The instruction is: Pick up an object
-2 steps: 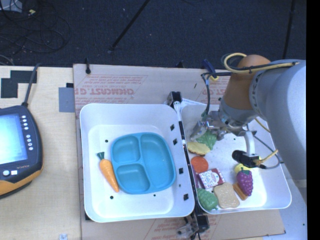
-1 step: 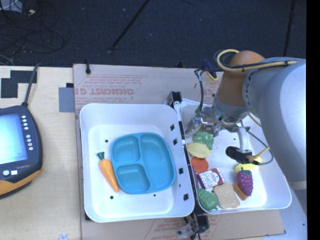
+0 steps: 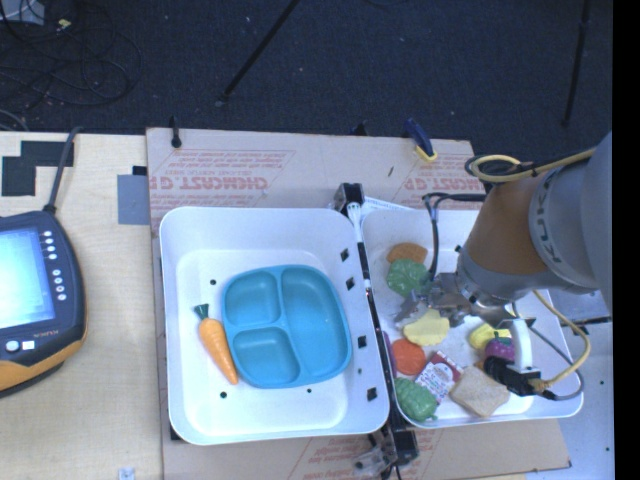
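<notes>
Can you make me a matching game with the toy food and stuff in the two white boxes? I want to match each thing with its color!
Things:
1. carrot
2. divided plate
3. bread slice
4. food under the gripper

Colors:
A. blue
B. yellow
C. orange
D. tan

Pairs: 1-C, 2-A, 3-D, 4-B

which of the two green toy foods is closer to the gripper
The green one at the bin's upper left, beside the gripper; the other green piece lies at the bottom edge.
</notes>
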